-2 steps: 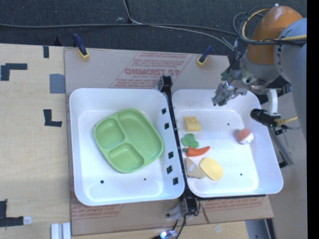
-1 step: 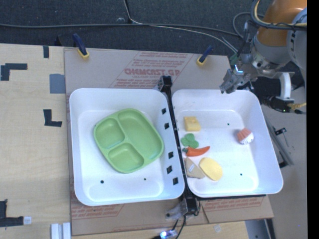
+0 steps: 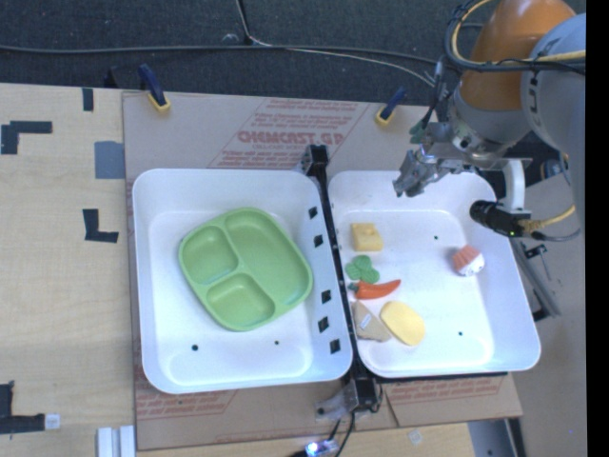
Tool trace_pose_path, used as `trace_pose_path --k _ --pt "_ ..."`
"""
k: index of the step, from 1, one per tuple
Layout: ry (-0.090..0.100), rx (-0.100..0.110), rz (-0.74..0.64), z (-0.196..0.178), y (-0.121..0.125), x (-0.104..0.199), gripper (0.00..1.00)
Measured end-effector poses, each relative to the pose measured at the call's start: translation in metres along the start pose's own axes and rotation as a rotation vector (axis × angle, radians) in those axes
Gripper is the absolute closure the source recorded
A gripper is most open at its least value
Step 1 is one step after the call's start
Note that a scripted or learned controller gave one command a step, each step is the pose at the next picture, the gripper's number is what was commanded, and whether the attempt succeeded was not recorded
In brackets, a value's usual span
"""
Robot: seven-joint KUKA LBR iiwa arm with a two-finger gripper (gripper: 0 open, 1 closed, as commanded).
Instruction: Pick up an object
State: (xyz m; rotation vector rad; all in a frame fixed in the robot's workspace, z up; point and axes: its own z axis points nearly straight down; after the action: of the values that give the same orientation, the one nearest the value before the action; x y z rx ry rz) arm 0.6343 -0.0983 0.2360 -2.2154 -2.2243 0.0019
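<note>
I see my gripper, grip state unclear; below-left, the carrot lies slanting up-right.

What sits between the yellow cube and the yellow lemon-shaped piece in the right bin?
In the camera view, a green leafy piece and an orange carrot lie between the yellow cube and the lemon-shaped piece.

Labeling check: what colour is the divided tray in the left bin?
Light green, plain, no pattern. The tray shows best in the camera view.
</note>
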Motion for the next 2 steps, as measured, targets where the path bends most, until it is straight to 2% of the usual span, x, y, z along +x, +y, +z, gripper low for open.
trace_pose_path --k 1,2 --pt "0.000 0.000 0.000 0.007 -0.017 0.040 1.00" --pt "0.001 0.000 -0.002 0.000 -0.046 0.093 1.00"
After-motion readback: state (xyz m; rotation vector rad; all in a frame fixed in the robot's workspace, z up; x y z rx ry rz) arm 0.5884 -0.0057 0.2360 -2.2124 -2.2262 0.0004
